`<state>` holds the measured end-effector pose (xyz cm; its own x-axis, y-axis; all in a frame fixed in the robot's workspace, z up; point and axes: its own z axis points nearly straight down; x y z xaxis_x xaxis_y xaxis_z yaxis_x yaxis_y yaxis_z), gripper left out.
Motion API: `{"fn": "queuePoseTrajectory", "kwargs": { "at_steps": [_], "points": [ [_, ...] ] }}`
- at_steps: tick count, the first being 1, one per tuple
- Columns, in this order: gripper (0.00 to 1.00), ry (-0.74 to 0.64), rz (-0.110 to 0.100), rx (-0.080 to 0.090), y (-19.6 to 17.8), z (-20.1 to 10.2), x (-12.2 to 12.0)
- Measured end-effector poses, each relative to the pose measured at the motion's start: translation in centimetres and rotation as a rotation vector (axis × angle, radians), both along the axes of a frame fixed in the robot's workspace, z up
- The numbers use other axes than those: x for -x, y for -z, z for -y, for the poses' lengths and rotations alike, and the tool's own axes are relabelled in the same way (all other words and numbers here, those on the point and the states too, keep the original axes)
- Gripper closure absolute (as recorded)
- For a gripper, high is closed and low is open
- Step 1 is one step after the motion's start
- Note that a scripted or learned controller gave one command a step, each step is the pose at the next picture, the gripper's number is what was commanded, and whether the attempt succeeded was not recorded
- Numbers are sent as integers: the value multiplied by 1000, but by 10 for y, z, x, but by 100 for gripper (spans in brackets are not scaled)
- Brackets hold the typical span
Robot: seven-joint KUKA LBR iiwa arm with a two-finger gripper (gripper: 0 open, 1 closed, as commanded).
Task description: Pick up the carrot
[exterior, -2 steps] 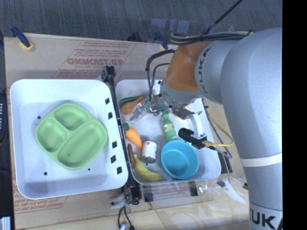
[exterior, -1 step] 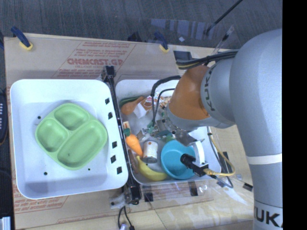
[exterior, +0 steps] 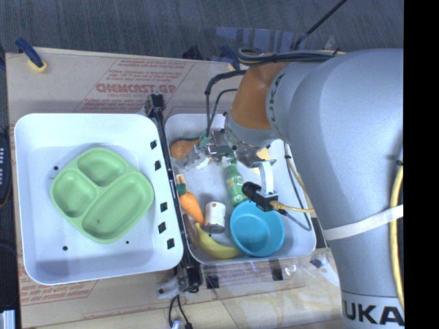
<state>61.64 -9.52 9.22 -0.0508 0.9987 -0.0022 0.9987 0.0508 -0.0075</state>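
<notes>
Carrot (exterior: pixel 190 206) down in right bin (exterior: pixel 302 249), by left wall, just above banana (exterior: pixel 214 245). Looks light, hard, smooth, maybe slippery. Best grabbed across fat orange middle. Gripper (exterior: pixel 214 147) up near bin's top.

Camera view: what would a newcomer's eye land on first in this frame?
The big grey arm with its orange band dominates the right side, leaning over the right bin. That bin is crowded: a blue bowl, a banana and the carrot by its left wall. A green divided plate lies alone in the left bin.
</notes>
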Motion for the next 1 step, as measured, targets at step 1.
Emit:
{"fn": "queuePoseTrajectory", "kwargs": {
  "at_steps": [1],
  "points": [
    [0,53,10,-5,-105,-83,-43]
  ]
}}
